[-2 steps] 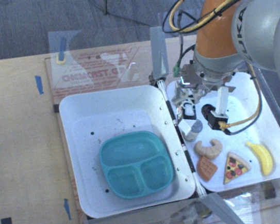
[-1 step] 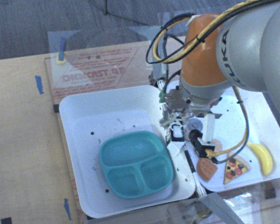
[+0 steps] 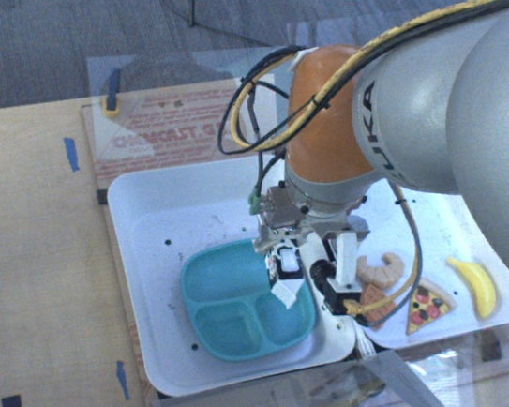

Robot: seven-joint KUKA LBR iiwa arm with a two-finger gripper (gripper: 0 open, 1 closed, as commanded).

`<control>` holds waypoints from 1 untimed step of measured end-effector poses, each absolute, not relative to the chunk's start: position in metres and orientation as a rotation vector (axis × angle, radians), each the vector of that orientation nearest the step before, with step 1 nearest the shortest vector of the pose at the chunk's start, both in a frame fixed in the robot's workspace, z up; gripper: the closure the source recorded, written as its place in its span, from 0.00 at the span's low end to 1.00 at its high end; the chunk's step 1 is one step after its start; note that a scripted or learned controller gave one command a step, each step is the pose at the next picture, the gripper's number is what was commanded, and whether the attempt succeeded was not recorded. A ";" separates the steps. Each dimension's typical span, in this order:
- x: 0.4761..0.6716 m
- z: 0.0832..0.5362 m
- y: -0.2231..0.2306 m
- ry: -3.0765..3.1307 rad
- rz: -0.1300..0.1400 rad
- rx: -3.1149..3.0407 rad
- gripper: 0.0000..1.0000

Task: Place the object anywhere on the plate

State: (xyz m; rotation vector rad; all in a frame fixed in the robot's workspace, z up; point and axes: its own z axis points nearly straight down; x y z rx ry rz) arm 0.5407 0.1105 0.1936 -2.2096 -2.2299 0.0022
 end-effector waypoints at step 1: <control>0.541 0.194 0.110 -2.229 0.002 -2.211 0.00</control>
